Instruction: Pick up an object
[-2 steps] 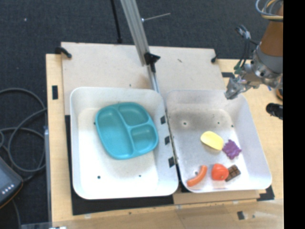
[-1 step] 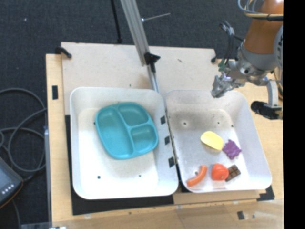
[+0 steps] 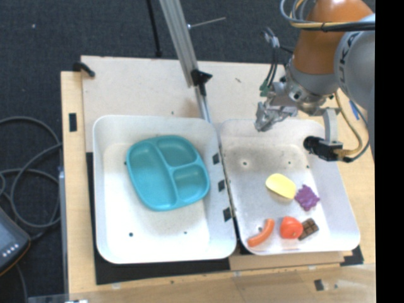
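1. A pale wooden counter (image 3: pixel 126 87) fills the middle of the view, with dark carpet (image 3: pixel 76 17) around it.
2. Two shallow white bins sit side by side on the counter, touching along their inner edges.
3. The left bin (image 3: pixel 113 232) holds a teal divided plate (image 3: pixel 168 172) with three compartments, lying flat and turned at a slant.
4. The right bin (image 3: pixel 252 150) holds five small toy foods, all gathered in its near right part.
5. A yellow lemon-shaped piece (image 3: pixel 280 185) lies farthest in, with a purple bunch of grapes (image 3: pixel 307 197) just beside it on the right.
6. Nearer the front edge lie an orange carrot (image 3: pixel 261 232), a red tomato (image 3: pixel 290 228) and a small brown block (image 3: pixel 308 228), in a row from left to right, close together.
7. The grey arm with its orange band (image 3: pixel 325 33) reaches in from the far right.
8. The hand (image 3: pixel 267 120) hangs above the far edge of the right bin, well apart from the toy foods, and grasps nothing.
9. Whether the hand is released or clenched cannot be told; it is small and blurred.
10. A silver metal pole (image 3: pixel 180 33) rises at a slant from the far side, between the bins.
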Tool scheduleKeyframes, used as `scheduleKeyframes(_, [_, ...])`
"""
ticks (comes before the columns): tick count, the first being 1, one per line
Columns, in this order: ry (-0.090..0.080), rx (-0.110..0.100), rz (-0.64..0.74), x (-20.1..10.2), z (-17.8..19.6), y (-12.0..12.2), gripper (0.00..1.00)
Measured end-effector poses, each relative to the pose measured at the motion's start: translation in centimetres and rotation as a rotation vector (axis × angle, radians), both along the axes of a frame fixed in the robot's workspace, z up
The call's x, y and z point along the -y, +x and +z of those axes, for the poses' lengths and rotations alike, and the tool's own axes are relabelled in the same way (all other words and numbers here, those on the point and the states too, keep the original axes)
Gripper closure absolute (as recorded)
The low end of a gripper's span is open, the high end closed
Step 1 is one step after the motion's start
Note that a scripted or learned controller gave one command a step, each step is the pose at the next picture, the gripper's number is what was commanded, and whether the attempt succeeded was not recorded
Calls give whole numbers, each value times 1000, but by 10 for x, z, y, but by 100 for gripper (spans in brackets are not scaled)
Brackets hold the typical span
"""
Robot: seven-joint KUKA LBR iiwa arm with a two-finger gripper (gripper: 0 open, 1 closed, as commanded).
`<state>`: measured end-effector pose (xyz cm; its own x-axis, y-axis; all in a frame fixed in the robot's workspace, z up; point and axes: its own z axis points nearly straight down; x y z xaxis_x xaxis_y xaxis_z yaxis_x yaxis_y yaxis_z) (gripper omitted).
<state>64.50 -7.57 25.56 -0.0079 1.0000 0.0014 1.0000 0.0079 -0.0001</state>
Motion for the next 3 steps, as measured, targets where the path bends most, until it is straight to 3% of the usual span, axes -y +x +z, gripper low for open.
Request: scheduleKeyframes(3, [1, 1, 0, -160, -6, -18, 100])
